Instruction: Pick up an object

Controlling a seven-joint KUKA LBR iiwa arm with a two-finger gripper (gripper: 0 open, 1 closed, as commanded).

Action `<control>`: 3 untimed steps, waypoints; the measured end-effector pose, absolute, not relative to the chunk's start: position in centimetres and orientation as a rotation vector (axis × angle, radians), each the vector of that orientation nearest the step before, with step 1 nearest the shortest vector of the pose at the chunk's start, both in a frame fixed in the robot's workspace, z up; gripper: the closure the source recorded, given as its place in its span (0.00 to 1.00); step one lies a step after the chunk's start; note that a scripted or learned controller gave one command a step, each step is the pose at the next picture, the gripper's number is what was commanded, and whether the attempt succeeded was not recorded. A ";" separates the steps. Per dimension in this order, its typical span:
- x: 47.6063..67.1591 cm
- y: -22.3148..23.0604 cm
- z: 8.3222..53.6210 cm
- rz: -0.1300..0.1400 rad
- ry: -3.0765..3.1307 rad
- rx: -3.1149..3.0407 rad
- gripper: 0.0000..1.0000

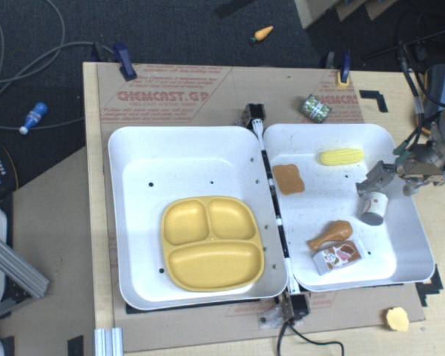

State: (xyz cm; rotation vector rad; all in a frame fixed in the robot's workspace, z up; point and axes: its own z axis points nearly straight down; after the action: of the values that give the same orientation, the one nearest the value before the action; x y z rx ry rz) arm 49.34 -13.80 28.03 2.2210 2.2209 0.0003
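I am positioning my grey two-finger gripper (376, 191) over the right shallow white bin (408, 262), near its right wall. Whether my fingers are open or closed cannot be determined. A white cylindrical cup (372, 208) is lying just below them. In this bin are resting a yellow corn cob (341, 156), a brown toast slice (288, 179), a tan drumstick (330, 235) and a small printed packet (338, 257). The left bin (133, 162) is holding a yellow divided plastic plate (211, 242).

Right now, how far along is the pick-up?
Nothing looks picked yet: the corn cob, toast slice, drumstick and small packet all lie in the right bin. The end effector is over that bin's right side. The grasp and lift remain.
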 end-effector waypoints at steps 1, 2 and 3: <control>50.5 -12.4 18.4 -0.008 2.230 2.227 0.00; 48.8 -12.9 7.9 -0.006 2.224 2.229 0.00; 49.9 -8.9 8.4 0.002 2.226 2.217 0.00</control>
State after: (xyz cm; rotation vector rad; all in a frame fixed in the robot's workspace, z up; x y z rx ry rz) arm 49.93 -8.88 8.42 2.2175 2.2258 0.0016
